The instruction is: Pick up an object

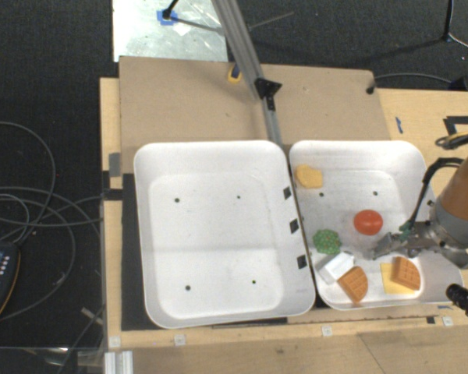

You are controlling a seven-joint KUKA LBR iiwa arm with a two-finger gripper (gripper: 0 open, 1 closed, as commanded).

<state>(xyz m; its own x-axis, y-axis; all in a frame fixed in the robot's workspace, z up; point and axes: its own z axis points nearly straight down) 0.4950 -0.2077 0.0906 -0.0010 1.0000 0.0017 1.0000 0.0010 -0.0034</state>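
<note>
The right bin [405,156] holds several toy foods. A yellow piece [309,177] lies at its far left corner, with a red tomato [367,222] in the middle. A green broccoli [326,241], a white block [335,266] and an orange bread piece [354,284] sit near the front left. A waffle on a yellow slab [402,276] is at the front right. My gripper [391,245] reaches in from the right, low over the bin between the tomato and the waffle. Nothing is seen held in it.
The left bin [218,232] stands beside the right one. A grey pole [242,45] slants across the cardboard sheet behind the bins. Cables lie on the dark floor at the left. The arm's orange band [462,197] hangs over the right bin's right edge.
</note>
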